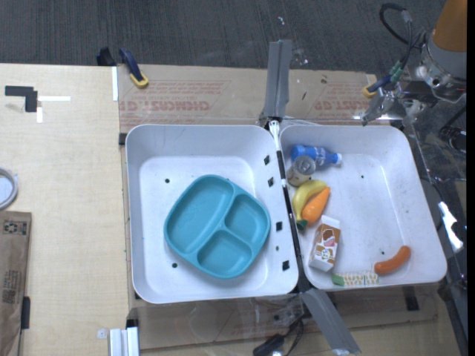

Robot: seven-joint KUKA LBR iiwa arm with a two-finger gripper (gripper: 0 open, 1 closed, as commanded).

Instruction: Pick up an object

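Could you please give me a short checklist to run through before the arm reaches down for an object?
1. Arm clear of the bins: ok, gripper sits beyond the right bin's far rim.
2. Jaws open: cannot tell.
3. Isolated target: ok, sausage lies alone.
4. Cluttered targets: not ok, carrot touches banana; bottle lies by the can.
5. Carton free: ok.

Left bin (141, 199) holds a divided plate (217, 226) at centre. Right bin (412, 199): bottle (313, 155) at 11 o'clock, banana (303, 196) and carrot (315, 205) touching at 9, carton (326, 247) at 7, sausage (392, 259) at 5.
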